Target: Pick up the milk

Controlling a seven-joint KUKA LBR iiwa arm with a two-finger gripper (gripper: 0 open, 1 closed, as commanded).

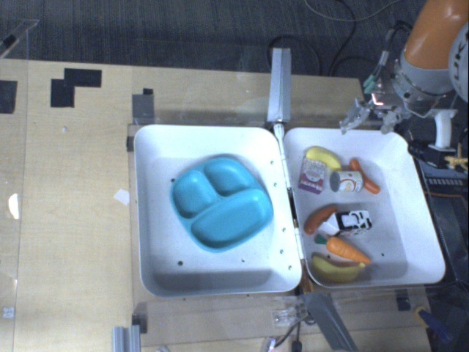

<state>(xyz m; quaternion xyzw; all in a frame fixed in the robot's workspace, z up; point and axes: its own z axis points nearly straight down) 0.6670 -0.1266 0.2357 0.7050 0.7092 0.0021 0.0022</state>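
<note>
Milk [352, 221], a small white carton with black cow patches, lies on its side in the right bin [418, 196], a little below the bin's middle. A brown sausage [320, 218] lies just to its left, slanting up toward it, and a carrot [346, 250] with an orange body and pale top sits just below it, close enough that the two seem to touch. Under the carrot, against the near wall, rests a yellow banana [335, 268].

Farther back in the same bin there is a second banana [322, 155] near the far left corner, with a small purple and white packet [313, 175] just in front of it. Beside the packet lies a small can [346, 182] on its side, and a second carrot [365, 176] slants behind and to the right of the can.

The left bin [157, 211] holds a blue divided plate [222, 201] with three sections, set near its middle.

The gripper [368, 114] hangs over the far edge of the right bin, well apart from the milk, below the orange band of the arm [434, 28]. Its two fingers appear spread apart, with nothing between them. Cables trail on the dark floor behind the bench.
</note>
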